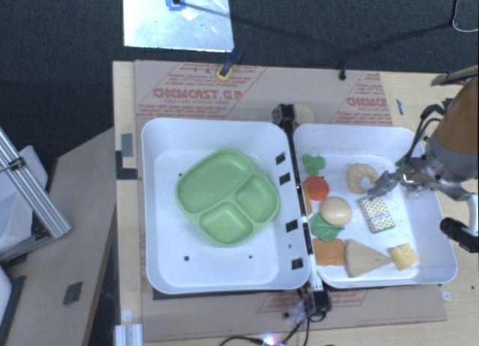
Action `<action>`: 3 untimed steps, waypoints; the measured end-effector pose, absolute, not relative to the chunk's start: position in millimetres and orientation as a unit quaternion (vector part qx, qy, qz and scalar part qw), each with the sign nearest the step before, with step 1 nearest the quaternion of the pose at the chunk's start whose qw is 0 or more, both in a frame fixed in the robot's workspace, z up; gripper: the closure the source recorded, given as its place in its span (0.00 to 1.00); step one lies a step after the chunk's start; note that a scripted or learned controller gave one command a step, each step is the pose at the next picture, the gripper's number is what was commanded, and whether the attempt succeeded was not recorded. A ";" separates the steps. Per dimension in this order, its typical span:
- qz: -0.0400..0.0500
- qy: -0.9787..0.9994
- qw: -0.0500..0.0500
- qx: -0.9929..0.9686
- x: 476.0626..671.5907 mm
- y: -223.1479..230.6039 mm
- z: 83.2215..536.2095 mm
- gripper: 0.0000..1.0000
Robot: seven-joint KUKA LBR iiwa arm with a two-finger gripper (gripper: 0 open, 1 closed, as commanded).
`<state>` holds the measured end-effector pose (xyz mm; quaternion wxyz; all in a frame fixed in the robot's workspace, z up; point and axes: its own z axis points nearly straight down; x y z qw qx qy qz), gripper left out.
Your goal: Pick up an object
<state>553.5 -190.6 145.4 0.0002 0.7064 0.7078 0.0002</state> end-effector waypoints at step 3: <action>0.001 0.707 0.001 0.707 547.5 -192.6 95.2 1.00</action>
